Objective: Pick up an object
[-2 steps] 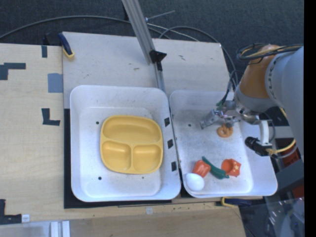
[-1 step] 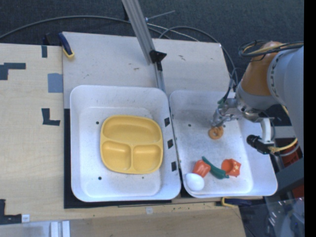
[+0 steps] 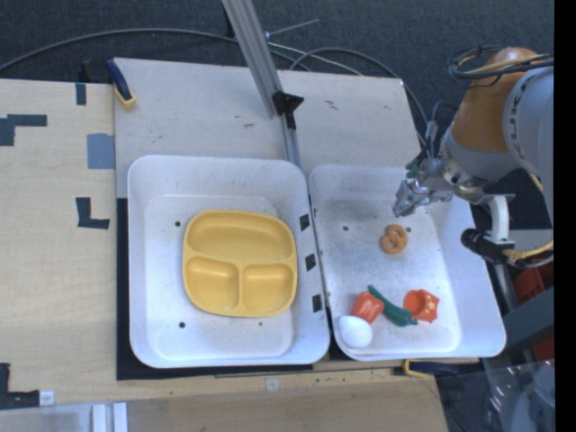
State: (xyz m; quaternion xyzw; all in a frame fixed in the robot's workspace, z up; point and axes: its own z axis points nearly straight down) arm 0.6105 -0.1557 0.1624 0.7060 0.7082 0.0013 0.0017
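The right bin (image 3: 468, 268) holds a small brown pretzel-like piece (image 3: 393, 239) near its middle. Along its near side lie a red-orange pepper (image 3: 366, 306), a green strip (image 3: 391, 306), a red toy with a yellow star (image 3: 421, 304) and a white egg (image 3: 355, 332). My gripper (image 3: 407, 202) hangs over the bin's far right part, just above and right of the brown piece. Nothing shows between its fingers.
The left bin (image 3: 144, 241) holds a yellow divided plate (image 3: 239, 263). A metal post (image 3: 256, 43) slants down to the seam between the bins. Cables (image 3: 342, 57) lie on the bench behind. The grey and orange arm (image 3: 495, 120) stands at the right.
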